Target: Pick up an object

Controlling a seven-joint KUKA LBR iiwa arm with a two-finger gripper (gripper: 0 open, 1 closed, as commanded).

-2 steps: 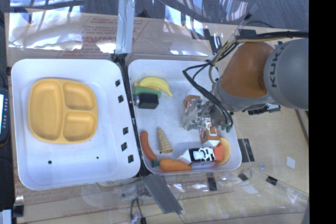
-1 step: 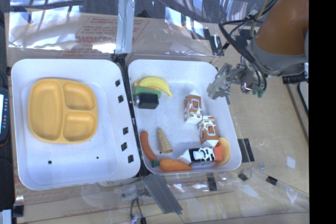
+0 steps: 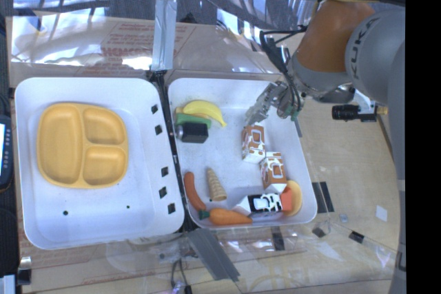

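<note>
Left bin [image 3: 27, 169]: yellow divided tray [image 3: 83, 144] sits at its 9 o'clock side, nothing else in there.

Right bin [image 3: 227, 89], going across: banana [image 3: 202, 110] at 11 o'clock with a dark block [image 3: 193, 131] touching just below it; sausage [image 3: 193, 191] and carrot [image 3: 229, 217] along the 7 to 6 o'clock edge, cone [image 3: 216, 184] standing between them and the middle. Then two orange-and-white cartons: upper carton [image 3: 253, 142] near centre, lower carton [image 3: 273, 171] just beside it at its 5 o'clock. Black-and-white box [image 3: 265, 204] and an orange fruit [image 3: 291, 197] at the bin's 5 o'clock corner.

Pincer [image 3: 265, 107] hangs at the bin's 1 o'clock, over the bin floor, tips slanting toward 7 o'clock. Nothing visible between the tips; open or closed, can't tell from here.

Likeliest pick, I'd say: the upper carton. It lies right at the pincer's 7 o'clock, close below the tips. Its long axis runs roughly 12 to 6, so the closing line wants to cross it 9 to 3. Lower carton crowds one corner, risk of nudging it.
</note>
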